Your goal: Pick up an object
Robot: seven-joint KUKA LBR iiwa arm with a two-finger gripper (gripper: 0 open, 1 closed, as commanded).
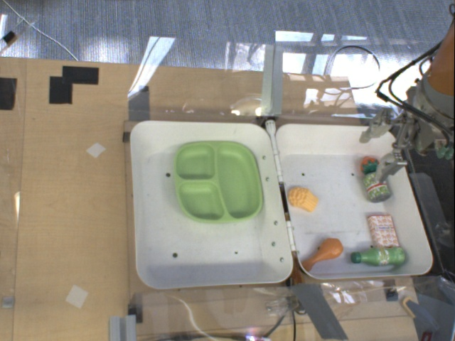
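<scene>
From the overhead camera I see two white bins side by side. The left bin [153,261] carries a green divided plate [217,181] near its middle. The right bin [334,208] holds the pickable things: a yellow corn-like piece [303,199] at about nine o'clock of that bin, just beside the divider; an orange drumstick-shaped toy [323,252] at seven o'clock; a green bottle [379,257] lying on its side at five o'clock; a small pink-and-white carton [382,230] just above the bottle; and a green speckled can [377,188] at three o'clock, with a small red-and-green item [369,165] touching its top end.

The arm comes in from two o'clock (grey body, orange band at the frame edge). Its gripper [387,145] hangs over the can, one finger [389,165] reaching down to it. I cannot tell whether the claw is released or clenched.
</scene>
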